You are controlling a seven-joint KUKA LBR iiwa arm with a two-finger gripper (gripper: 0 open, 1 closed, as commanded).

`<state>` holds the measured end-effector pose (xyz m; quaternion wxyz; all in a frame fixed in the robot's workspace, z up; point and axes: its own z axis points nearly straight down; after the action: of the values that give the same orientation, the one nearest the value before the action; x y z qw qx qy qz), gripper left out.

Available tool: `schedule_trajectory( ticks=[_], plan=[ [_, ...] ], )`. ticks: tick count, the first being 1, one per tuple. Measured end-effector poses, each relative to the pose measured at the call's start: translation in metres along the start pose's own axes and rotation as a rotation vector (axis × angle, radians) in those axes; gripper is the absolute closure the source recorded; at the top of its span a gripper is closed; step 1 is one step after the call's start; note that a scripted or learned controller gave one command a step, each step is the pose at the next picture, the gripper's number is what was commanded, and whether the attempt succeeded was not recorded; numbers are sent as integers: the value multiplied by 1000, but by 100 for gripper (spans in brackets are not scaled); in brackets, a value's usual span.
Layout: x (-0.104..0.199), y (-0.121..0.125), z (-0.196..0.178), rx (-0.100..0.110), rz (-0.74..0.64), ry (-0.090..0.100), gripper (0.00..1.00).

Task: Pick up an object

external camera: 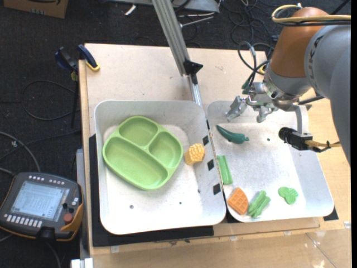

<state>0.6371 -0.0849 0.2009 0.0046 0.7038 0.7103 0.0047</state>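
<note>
Gripper (250,109) hovers over the right bin's (312,172) far edge, fingers apparently spread and holding nothing, just above the dark green pepper (231,134), likely the nearest pick target.

light: bright, even | shadows: soft, faint | focus: sharp | glare: mild on white bins (111,205)
</note>
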Motion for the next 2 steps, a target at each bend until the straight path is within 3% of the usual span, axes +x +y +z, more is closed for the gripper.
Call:
schedule_trajectory(
  ticks=[1,2],
  plan=[
    [-44,-10,108,15,12,-1,0],
    [-42,-9,105,12,9,-1,0]
  ],
)
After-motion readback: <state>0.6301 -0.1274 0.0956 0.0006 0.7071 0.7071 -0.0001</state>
